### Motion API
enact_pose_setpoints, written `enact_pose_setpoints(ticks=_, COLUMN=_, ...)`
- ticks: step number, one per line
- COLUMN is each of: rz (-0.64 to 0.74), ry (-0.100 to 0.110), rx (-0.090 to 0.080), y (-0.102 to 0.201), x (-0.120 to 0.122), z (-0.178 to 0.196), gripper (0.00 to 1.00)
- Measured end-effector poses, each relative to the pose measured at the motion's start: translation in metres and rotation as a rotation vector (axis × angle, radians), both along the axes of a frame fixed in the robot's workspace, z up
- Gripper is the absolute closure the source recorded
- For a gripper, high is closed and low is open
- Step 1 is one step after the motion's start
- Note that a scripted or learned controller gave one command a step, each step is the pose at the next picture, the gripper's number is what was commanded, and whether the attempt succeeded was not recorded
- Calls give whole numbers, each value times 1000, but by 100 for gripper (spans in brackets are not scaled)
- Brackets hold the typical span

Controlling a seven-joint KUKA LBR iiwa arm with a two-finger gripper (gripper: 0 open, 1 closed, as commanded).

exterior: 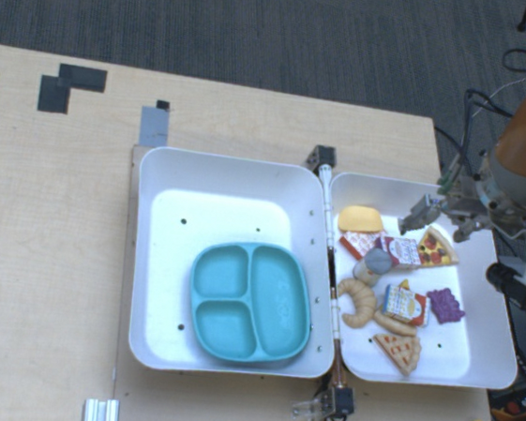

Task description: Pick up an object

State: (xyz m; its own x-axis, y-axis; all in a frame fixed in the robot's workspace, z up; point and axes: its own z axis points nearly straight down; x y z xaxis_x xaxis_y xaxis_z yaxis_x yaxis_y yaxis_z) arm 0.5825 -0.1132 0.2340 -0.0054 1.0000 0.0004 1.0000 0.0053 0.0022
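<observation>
Gripper hangs over the right bin, finger state unclear; no legible labels.

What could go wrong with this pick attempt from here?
The toys in the right bin lie packed together: the croissant touches the grey piece, so closing there may catch two things or push them aside. The gripper hangs near the bin's far rim, close to the pizza slice, and could clip the wall.

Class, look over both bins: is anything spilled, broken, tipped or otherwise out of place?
Nothing stands out. The blue divided plate lies flat in the left bin; the toy foods, such as the croissant and pizza slice, sit jumbled but inside the right bin.
</observation>
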Motion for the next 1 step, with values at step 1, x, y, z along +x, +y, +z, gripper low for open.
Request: enact_pose_setpoints(ticks=1, rz=-1, ry=-1, rx=0, y=-19, x=-29, z=-116, gripper=0)
